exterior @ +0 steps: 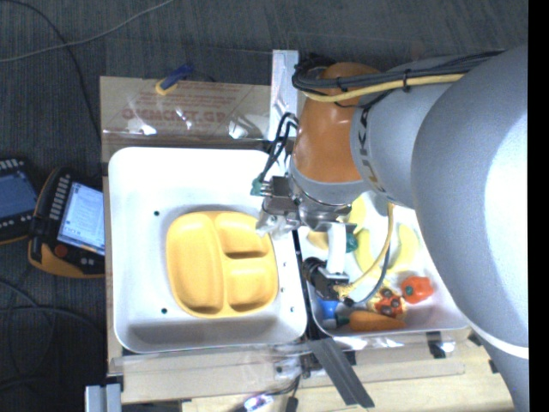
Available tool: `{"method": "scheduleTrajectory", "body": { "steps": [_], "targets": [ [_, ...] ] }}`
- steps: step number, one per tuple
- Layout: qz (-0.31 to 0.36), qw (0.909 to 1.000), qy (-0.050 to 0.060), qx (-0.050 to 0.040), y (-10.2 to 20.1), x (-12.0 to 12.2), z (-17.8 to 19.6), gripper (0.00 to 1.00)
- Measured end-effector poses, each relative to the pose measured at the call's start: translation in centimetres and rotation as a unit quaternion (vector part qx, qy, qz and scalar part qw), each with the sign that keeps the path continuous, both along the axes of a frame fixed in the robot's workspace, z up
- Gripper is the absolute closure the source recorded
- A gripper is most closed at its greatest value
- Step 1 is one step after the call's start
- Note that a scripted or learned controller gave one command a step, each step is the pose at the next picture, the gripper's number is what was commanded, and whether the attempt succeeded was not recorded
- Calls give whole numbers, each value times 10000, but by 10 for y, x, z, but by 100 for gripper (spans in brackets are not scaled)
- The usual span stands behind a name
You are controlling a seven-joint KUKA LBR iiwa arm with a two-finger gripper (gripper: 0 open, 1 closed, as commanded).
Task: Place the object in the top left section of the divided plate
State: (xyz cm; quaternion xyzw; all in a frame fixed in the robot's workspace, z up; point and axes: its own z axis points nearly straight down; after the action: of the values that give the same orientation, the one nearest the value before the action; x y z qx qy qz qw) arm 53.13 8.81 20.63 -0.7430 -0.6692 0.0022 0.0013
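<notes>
Orange-banded arm (330, 144) close beside yellow divided plate (199, 273) in left bin (137, 191)

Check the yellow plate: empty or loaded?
Empty: all three sections of the yellow plate show bare yellow where visible; it lies in the left bin.

— What sits left of the bins?
— An orange-and-black handheld control pendant with a lit screen (70, 221), resting on the dark grey carpet floor (386, 15).
— And behind them?
— A crinkled clear plastic bag (184, 114), with a small blue clip (174, 78) at its far edge.
— The bins themselves?
— A shallow white left bin (129, 230) and a matching right bin (439, 312) stand side by side. At the right one's near end lie an orange carrot-shaped toy (373, 321), a red pepper-shaped toy (418, 288) and a small blue piece (328, 309), all close together.
</notes>
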Motion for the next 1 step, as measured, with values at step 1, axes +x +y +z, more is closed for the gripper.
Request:
{"method": "scheduleTrajectory", "body": {
  "steps": [1],
  "targets": [
    [0,10000,0,1,0,0,0,0]
  ]
}}
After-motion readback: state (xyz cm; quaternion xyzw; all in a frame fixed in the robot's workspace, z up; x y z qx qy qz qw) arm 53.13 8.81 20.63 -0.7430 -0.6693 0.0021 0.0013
